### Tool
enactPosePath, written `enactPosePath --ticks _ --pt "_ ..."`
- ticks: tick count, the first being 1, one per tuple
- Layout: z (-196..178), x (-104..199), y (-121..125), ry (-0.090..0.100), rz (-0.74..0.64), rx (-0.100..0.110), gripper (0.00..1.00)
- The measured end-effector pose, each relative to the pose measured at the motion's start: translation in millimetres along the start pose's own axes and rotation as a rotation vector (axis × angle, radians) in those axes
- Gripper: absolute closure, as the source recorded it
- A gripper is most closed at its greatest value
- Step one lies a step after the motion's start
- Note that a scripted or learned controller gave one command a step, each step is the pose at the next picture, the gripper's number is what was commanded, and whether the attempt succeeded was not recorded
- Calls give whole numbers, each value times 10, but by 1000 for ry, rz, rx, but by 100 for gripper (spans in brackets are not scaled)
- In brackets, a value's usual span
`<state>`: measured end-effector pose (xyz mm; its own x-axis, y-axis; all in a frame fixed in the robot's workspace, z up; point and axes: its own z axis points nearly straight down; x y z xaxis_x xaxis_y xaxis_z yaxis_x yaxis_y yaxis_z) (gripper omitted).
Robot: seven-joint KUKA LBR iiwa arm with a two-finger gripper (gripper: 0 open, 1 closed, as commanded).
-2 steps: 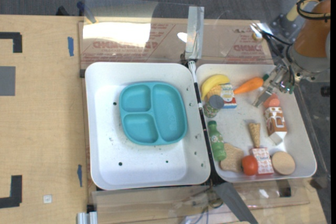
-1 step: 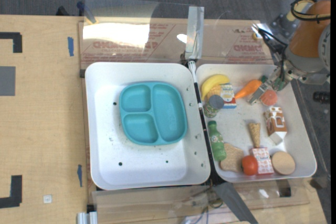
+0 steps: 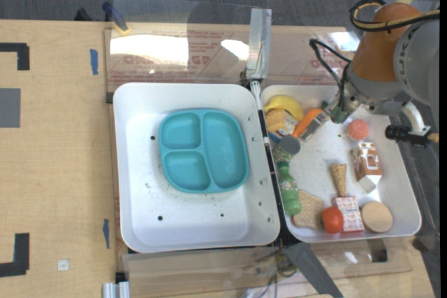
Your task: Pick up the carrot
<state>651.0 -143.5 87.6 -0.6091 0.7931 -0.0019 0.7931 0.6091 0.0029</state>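
Note:
The carrot (image 3: pixel 304 125) is a short orange piece lying at a slant in the upper left part of the right bin (image 3: pixel 405 178), beside a yellow toy food (image 3: pixel 282 108). My gripper (image 3: pixel 329 114) hangs low over the bin at the carrot's upper right end, right against it or touching it. The grey arm with its orange band (image 3: pixel 380 45) rises behind it to the upper right. The wrist hides how the gripper stands at the carrot's tip, and I cannot make out whether anything is held.
A teal divided plate (image 3: pixel 204 150) lies in the left bin (image 3: pixel 133 171). The right bin also holds a pink ball (image 3: pixel 358 129), a cone (image 3: pixel 339 178), a small carton (image 3: pixel 367 160), a tomato (image 3: pixel 332 220), a tan egg-like piece (image 3: pixel 377 216) and green pieces (image 3: pixel 286 185).

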Motion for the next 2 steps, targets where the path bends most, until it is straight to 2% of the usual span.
enactPosePath --ticks 1,2 --pt "-2 192 211 -1 68 12 0" --pt "-125 122 174 -17 70 13 100"
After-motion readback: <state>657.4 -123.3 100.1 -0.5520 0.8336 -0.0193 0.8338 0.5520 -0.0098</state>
